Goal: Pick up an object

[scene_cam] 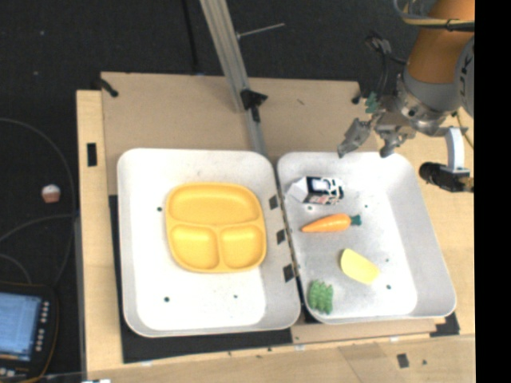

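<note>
Tool [368, 141] spread open, holding nothing, above right bin's [415, 214] far edge; arm [435, 50] reaching from right.

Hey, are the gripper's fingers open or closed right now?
Open. The gripper hangs above the far rim of the right bin, its two fingers spread apart with a clear gap and nothing between them.

- A robotics lab: a plywood worktop [192, 110] carries two white bins [144, 238].
- An aluminium mast [227, 46] rises at upper centre.
- A control pendant [24, 325] sits lower left, with cables [32, 174] nearby.
</note>
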Available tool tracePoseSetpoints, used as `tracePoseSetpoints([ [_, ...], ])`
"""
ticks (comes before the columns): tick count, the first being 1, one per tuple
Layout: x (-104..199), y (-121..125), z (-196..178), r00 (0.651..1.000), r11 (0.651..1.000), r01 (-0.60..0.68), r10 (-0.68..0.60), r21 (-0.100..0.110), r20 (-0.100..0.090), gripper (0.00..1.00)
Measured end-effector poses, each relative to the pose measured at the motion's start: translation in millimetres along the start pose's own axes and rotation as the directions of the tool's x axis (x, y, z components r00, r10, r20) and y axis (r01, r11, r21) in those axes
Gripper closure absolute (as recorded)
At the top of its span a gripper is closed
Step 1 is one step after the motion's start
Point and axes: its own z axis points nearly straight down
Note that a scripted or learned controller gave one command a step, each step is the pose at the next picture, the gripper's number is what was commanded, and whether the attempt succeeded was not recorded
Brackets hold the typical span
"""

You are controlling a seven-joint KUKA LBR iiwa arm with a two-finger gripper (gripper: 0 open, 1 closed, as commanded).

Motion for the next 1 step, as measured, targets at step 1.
tracePoseSetpoints([
  [1, -0.3, -0.1, 0.0, 1.0, 1.0, 0.001, -0.001, 0.0, 0.001, 0.0],
])
